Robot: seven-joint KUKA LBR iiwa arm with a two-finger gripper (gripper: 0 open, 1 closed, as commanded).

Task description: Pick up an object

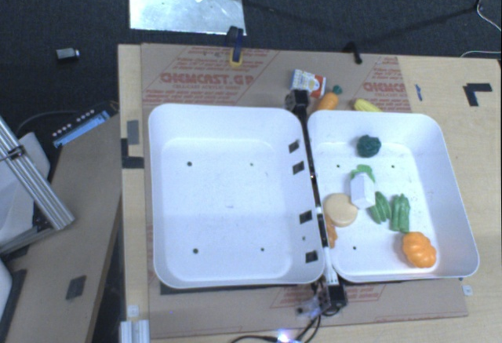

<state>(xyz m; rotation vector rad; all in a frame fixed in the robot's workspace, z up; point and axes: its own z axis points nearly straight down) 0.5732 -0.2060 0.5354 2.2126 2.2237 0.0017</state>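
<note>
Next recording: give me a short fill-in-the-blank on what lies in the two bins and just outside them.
1. All the toy foods inside a bin lie in the ____ bin of the camera view.
2. The orange pepper sits near that bin's ____ right corner.
3. The dark green broccoli lies ____ the white block in the picture.
4. The yellow banana lies ____ the bins, on the board.

Missing words: right; lower; above; outside
</note>
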